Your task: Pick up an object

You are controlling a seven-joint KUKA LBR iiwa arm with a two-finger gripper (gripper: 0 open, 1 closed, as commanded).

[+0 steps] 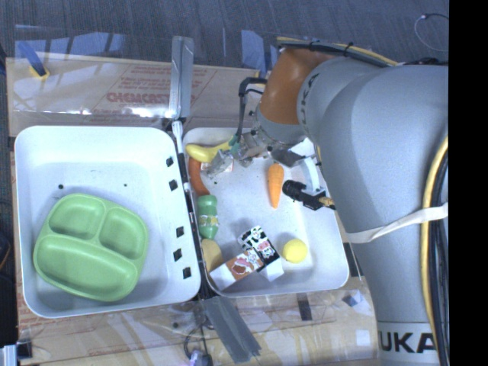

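Hovering low in the far corner of the right bin, the tool is sitting just beside the banana, gripping nothing as far as I can tell, so picking is not yet done

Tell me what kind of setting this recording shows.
Probably a robotics lab grasping bench: a KUKA arm over two white bins, toy food such as a carrot in one and a green tray in the other.
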